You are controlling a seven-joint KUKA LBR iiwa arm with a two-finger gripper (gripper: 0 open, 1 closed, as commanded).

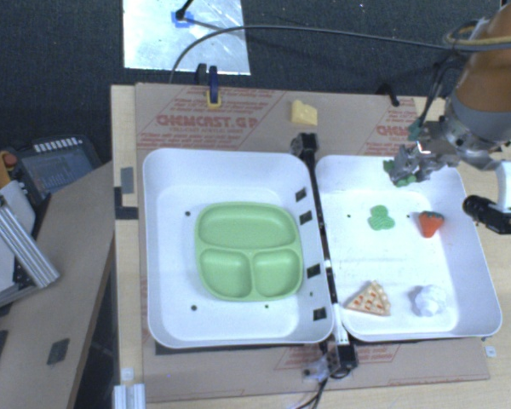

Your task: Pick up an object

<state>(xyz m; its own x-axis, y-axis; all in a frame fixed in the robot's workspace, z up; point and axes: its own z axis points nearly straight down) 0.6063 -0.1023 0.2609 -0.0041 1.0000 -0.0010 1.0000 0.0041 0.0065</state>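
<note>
One fixed camera above the bench (238, 113); looks down aslant on both bins (166, 177).

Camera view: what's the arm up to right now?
The KUKA arm reaches in from the right, its gripper low over the far edge of the right bin. Nothing shows between its fingers, so no pick yet. In that bin lie a small green piece, an orange-red piece, a pizza-slice toy and a white crumpled piece, all untouched. The left bin holds a green divided plate.
</note>
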